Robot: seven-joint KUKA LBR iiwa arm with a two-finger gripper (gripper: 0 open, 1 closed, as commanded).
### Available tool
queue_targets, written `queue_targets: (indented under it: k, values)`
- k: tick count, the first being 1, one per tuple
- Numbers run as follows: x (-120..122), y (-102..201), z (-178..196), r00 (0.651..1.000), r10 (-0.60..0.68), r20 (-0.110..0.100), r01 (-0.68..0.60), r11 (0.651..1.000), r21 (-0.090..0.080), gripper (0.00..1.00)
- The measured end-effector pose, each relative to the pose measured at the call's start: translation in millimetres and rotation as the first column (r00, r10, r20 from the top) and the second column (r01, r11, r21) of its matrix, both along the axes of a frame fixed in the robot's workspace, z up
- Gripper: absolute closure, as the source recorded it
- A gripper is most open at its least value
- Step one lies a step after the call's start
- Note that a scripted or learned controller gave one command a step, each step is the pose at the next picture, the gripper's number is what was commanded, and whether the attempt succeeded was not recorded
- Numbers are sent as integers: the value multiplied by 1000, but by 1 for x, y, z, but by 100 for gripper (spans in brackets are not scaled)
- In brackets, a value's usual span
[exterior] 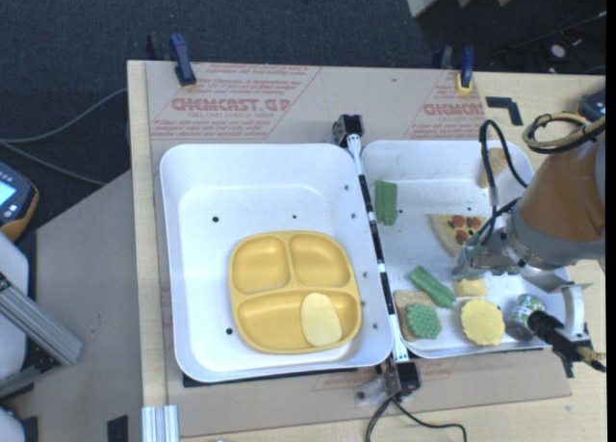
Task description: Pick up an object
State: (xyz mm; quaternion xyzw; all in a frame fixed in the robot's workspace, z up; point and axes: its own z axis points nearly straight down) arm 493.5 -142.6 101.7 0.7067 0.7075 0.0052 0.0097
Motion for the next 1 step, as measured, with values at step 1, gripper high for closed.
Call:
queue_targets:
  k: [1]
  values:
    - [54, -19, 108, 1000, 2, -5, -2, 1000, 0, 100]
